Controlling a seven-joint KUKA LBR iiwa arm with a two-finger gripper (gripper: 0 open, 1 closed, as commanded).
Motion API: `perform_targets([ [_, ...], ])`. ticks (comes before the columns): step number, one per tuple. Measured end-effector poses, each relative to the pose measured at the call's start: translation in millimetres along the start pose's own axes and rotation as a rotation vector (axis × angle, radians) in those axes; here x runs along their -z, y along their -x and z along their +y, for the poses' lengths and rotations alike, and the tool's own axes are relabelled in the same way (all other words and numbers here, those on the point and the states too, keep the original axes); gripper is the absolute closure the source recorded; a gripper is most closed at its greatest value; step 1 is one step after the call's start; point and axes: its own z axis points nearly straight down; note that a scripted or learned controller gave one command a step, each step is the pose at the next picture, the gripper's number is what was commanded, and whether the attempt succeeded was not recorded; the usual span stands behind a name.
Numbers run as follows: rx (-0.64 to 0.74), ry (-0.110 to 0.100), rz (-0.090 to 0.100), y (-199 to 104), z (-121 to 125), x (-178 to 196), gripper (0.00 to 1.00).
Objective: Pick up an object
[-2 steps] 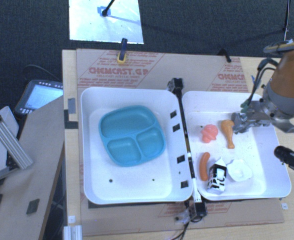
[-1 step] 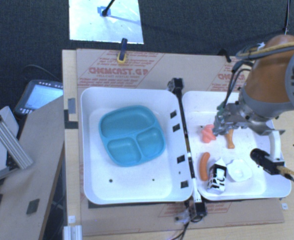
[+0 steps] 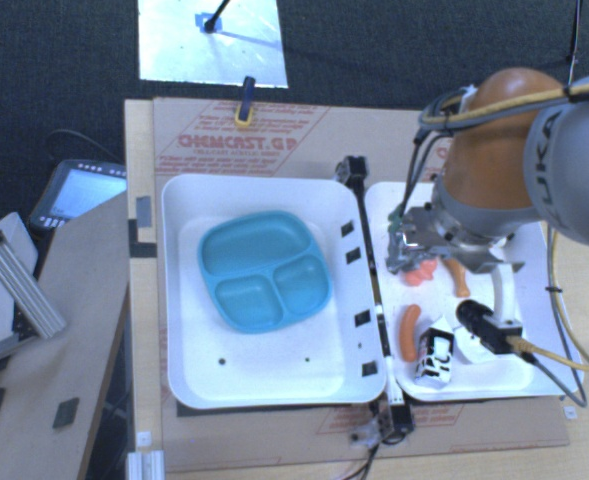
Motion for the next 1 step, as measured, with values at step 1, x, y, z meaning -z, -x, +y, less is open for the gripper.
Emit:
perform_targets([
  [1,0.001,-0.001,0.001,-63.6,-6.2,-3.5,1.0],
])
